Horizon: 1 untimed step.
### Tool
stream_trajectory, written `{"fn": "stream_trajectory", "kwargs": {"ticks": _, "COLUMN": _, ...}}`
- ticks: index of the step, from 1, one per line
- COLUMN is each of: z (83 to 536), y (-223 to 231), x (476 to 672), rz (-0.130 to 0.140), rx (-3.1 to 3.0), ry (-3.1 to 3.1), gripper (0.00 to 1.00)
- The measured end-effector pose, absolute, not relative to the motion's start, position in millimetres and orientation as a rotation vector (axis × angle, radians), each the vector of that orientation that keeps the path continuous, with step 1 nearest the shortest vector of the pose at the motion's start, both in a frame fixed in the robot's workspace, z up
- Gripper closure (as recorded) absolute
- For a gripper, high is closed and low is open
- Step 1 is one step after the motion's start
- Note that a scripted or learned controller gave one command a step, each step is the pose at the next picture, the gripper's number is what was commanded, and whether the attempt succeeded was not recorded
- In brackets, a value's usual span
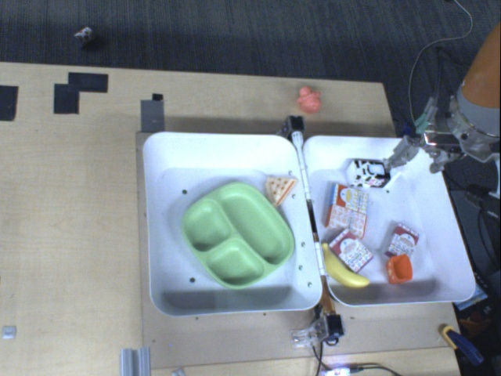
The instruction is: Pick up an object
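Observation:
The right bin (454,233) holds a black-and-white spotted item (368,173) near its back, a red-and-white carton (348,208), two smaller cartons (354,251) (401,239), an orange cup (399,269) and a banana (344,270). My gripper (416,157) hangs over the bin's back right part, just right of the spotted item. It is open with nothing between its fingers. Its left fingertip (398,157) is close to the spotted item's right end.
The left bin (156,210) holds a green divided plate (237,233) and a tan wedge-shaped toy (279,188) against the divider. A pink lump (309,99) lies on the bench behind the bins. Cables run down the right side.

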<state>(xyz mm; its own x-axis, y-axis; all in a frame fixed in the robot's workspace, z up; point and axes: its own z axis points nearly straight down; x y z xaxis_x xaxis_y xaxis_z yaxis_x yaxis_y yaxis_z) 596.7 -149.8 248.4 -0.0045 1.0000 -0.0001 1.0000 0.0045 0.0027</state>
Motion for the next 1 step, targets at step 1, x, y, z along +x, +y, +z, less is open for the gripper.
{"fn": "stream_trajectory", "kwargs": {"ticks": 1, "z": 98.3, "y": -140.7, "x": 571.5, "rz": 0.011, "rx": 2.213, "ry": 2.217, "gripper": 0.0}}
